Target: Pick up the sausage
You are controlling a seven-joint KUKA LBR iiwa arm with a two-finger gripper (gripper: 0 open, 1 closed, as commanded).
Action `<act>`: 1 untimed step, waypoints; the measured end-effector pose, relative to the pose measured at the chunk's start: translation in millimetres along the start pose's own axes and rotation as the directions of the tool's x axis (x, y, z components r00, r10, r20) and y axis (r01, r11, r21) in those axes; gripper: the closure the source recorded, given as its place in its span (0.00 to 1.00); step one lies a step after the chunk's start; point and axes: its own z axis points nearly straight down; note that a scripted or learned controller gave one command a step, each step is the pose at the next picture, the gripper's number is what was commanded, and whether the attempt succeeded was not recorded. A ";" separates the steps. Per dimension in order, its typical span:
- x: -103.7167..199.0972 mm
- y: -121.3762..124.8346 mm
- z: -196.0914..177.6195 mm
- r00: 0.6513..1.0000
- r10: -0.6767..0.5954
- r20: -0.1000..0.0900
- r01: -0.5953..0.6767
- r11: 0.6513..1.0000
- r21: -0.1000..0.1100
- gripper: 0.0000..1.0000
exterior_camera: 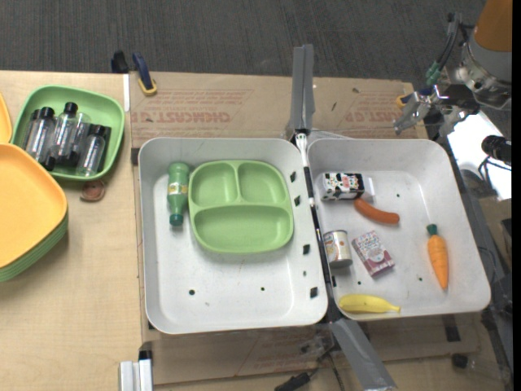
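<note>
The sausage lies in the right bin, a short red-orange link slanting down toward the right, bare white floor all round it. Taking the sausage as the mark: just above and to its left sits a small black-and-white carton, close but apart from it. Below it and slightly left stands a small metal can, and just below it, to the right of that can, lies a pink-red packet, tilted. Well to the sausage's right and lower is a carrot, orange with a green top, pointing down along the bin's right side. Farthest below the sausage, against the near rim, rests a banana.

To the sausage's left, past the divider where the two bins meet, the left bin bears a green divided plate, with a green bottle lying just beside the plate's left edge.

Far up and to the right of the sausage, outside the right bin's back corner, the gripper hangs at the end of the grey arm, its orange band showing at the frame's top corner. It is well apart from the sausage and holds nothing that can be seen; whether its fingers are spread or closed I cannot tell.
</note>
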 end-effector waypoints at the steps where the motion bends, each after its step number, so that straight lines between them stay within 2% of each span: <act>1: 9.2 -3.2 165.4 0.990 -0.143 0.005 0.143 0.990 -0.019 0.00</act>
